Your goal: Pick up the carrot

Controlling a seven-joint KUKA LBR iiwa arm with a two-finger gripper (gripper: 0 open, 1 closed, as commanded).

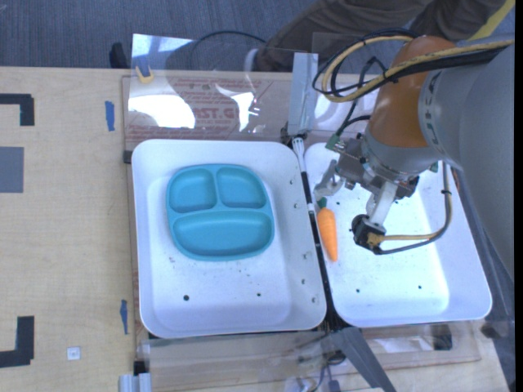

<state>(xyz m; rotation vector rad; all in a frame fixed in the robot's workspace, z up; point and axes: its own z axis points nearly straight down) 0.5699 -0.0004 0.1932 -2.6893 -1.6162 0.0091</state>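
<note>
**Carrot loose below gripper; grip state unreadable**

Noted far left of the gripper (328, 184): pale wooden bench (65, 219) with black corner marks and blue tape strips, cut off by the frame's left edge, with blue-grey carpet (82, 15) beyond. Observed up and left of the gripper a glare-washed clear sheet (196, 104), lettering unreadable. Found well left of the gripper a blue divided plate (219, 211), flat in the left bin (155, 300); dark specks on that bin's floor, too small to identify. Located the carrot (328, 235) just below the gripper, toward the bench's near edge, in the right bin (425, 292) against its left wall, green end nearest the gripper. Cannot tell whether the gripper is released or clenched, nor confirm contact with the carrot. Right of the gripper: that bin's far corner hidden under the grey arm (482, 137). Upper right: dark olive shape (368, 6), cut off, not identifiable.
</note>
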